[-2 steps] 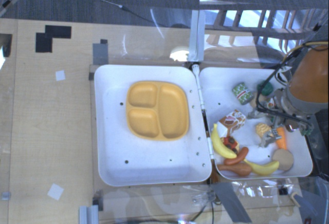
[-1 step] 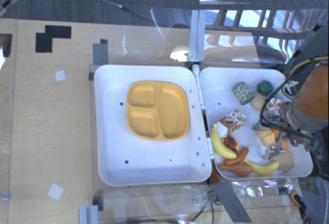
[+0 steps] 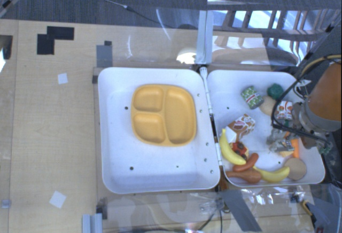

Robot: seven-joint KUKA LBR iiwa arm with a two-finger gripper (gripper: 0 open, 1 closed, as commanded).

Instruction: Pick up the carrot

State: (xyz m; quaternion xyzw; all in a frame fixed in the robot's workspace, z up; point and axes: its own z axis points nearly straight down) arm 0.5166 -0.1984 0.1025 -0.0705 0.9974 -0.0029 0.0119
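metal fingers clamped on slim orange carrot, right white bin.

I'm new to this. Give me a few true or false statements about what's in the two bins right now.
1. The yellow divided plate lies in the left bin. True.
2. Two bananas lie in the left bin. False: they lie in the right bin.
3. The gripper is over the right bin. True.
4. The carrot sits on the plate. False: it is in the right bin, beside the gripper.
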